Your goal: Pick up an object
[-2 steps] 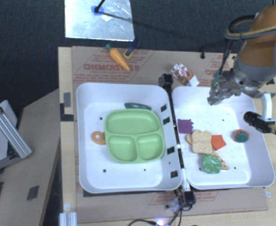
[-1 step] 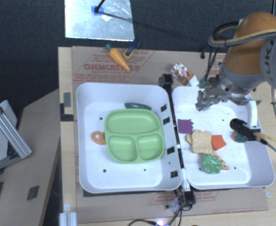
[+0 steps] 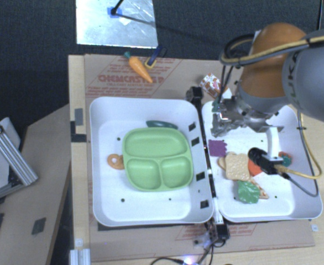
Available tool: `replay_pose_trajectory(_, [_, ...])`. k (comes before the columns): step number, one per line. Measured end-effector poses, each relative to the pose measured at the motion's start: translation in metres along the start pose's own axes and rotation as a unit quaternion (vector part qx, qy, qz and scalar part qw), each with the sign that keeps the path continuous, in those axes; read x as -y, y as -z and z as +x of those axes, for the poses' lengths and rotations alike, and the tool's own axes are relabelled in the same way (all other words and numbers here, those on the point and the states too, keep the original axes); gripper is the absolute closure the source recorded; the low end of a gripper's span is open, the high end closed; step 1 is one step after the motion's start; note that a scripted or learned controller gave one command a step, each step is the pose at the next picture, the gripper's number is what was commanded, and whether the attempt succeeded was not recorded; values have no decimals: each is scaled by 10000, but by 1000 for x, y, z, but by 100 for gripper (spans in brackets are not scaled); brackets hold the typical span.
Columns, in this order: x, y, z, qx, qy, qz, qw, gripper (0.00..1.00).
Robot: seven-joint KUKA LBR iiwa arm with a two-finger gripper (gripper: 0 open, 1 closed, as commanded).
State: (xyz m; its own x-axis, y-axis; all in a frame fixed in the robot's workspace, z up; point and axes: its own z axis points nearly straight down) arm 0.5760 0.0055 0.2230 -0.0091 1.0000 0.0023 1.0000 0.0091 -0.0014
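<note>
White plastic forms the two shallow bins, the left bin [image 3: 101, 148] and the right bin [image 3: 294, 197] side by side on a cardboard sheet [image 3: 173, 70]. The grey arm [image 3: 311, 76] reaches in from the right, and its gripper [image 3: 221, 121] hangs over the far left corner of the right bin; whether its jaws are released or clenched cannot be told. A green divided tray [image 3: 156, 158] fills the middle of the left bin, a small orange ring [image 3: 115, 161] just left of it. In the right bin lie a tan toast piece [image 3: 236, 167], a green toy [image 3: 249, 191] nearer, and a purple piece [image 3: 217, 147]. A toy carrot [image 3: 140, 69] lies on the cardboard beyond.
</note>
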Motion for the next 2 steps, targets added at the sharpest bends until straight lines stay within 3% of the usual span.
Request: replay_pose_trajectory(2, [55, 3, 97, -6, 6, -2, 10000, 100])
